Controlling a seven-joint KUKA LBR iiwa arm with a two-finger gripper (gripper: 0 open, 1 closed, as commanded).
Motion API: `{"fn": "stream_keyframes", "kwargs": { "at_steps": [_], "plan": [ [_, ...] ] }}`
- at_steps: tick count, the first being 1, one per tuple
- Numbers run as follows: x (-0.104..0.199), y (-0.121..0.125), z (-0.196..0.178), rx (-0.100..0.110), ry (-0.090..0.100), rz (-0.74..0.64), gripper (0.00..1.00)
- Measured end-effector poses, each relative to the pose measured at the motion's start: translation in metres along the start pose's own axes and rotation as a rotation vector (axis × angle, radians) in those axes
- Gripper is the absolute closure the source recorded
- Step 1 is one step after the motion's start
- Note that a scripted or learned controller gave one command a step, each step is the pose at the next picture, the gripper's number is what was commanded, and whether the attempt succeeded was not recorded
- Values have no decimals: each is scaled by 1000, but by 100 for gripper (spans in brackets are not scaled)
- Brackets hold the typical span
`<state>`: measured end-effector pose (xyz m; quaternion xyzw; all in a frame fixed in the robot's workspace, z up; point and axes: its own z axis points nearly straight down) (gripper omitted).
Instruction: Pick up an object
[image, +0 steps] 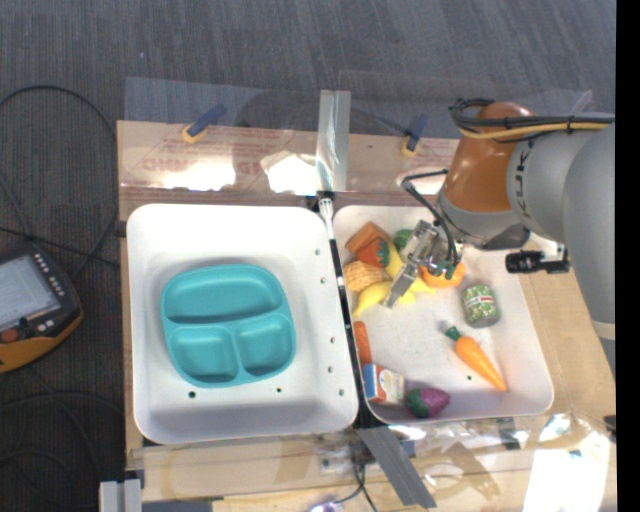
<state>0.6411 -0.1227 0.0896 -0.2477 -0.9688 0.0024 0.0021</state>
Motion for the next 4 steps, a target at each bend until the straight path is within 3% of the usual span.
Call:
{"fn": "stream_keyframes", "kwargs": {
  "at_steps": [1,2,3,4],
  "plan": [
    [30,0,-1,-8,-16,54,0],
    [29,0,-11,-6,-21,52,100],
    [113,67,-94,-6,-4,53,100],
    [70,105,-147,-6,-5,64,100]
  ]
}}
